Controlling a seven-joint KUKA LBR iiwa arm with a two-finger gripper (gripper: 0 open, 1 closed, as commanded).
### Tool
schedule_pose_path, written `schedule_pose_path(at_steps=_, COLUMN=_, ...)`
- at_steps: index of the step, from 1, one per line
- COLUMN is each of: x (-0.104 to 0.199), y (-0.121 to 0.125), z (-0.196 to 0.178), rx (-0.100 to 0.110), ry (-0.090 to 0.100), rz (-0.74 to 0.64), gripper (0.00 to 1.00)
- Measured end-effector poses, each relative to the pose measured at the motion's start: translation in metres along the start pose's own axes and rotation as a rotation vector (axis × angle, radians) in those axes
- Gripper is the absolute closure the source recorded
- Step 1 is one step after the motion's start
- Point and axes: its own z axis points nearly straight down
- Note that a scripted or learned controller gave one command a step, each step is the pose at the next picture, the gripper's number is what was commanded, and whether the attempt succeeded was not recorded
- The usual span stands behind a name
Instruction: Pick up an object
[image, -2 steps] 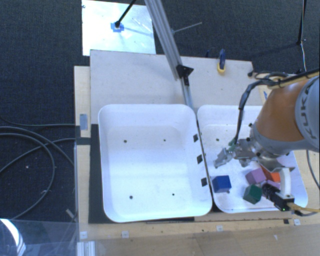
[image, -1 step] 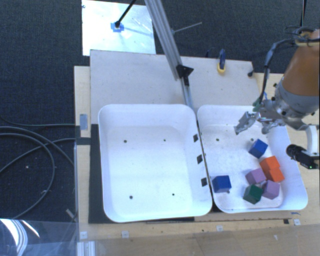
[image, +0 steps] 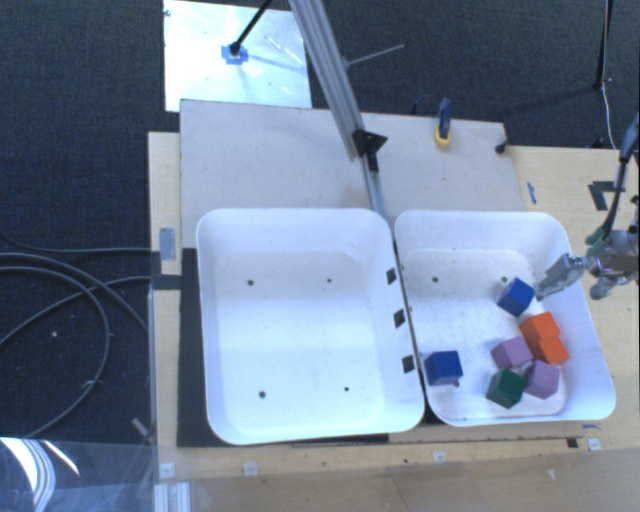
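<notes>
Two shallow white bins sit side by side on the bench (image: 300, 150). The left bin (image: 215, 240) and the right bin (image: 585, 395) almost touch along their inner walls. All the blocks lie in the right bin, gathered toward its near right corner.

A blue block (image: 516, 297) sits farthest back, and the gripper (image: 553, 276) reaches in from the right, over the rim, with its tip just beside that block's upper right corner. It looks close to touching, though from here I cannot tell whether it actually does, nor how wide the tool stands; nothing is plainly caught in it.

Just in front of the blue block is an orange block (image: 544, 337). Against its left side lies a pale purple block (image: 511, 352), and in front of the orange one a second purple block (image: 543, 379). A green block (image: 506, 387) sits just left of that second purple one. A second blue block (image: 443, 367) rests apart from the cluster, near the bin's left wall.

A yellow clamp (image: 442, 133) grips the far edge of the bench.
</notes>
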Motion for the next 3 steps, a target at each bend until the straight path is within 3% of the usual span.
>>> schedule_pose_path(at_steps=1, x=-0.005, y=0.053, z=0.009, rx=0.003, ry=0.001, rz=-0.01, gripper=0.0)
schedule_pose_path(at_steps=2, x=0.057, y=0.04, z=0.094, rx=0.014, ry=0.008, rz=-0.015, gripper=0.0)
schedule_pose_path(at_steps=3, x=0.053, y=0.043, z=0.078, rx=0.002, ry=0.003, rz=-0.014, gripper=1.0)
